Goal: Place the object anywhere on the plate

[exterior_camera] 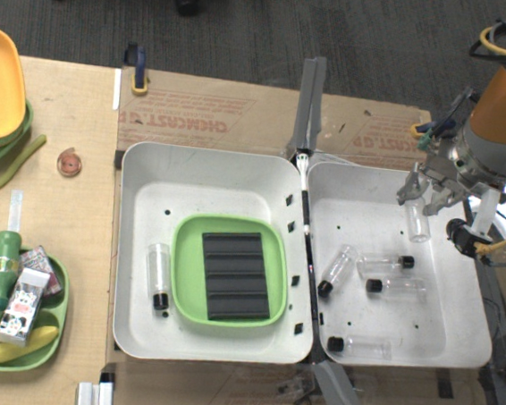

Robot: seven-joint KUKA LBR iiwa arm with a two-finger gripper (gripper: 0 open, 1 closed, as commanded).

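Left bin (130, 256): green plate (228, 273) bearing a dark ridged block (234, 276), one vial (157, 273) just left of the plate. Right bin (454, 344): four vials lying loose. Gripper (421, 204) over the right bin's far right, clamped on a clear vial (419, 224) hanging roughly upright, long axis near vertical, above the bin floor.

Two bins sit side by side. In the left bin (143, 177) a plate (185, 271) lies at the middle, with a grooved block (234, 275) on it and one vial (157, 274) just left of it. The right bin (463, 341) holds four vials: one (336, 269) near its left wall, two (394, 275) at the middle, one (359, 348) by the front rim. The gripper (424, 199) hangs over its rear right part.
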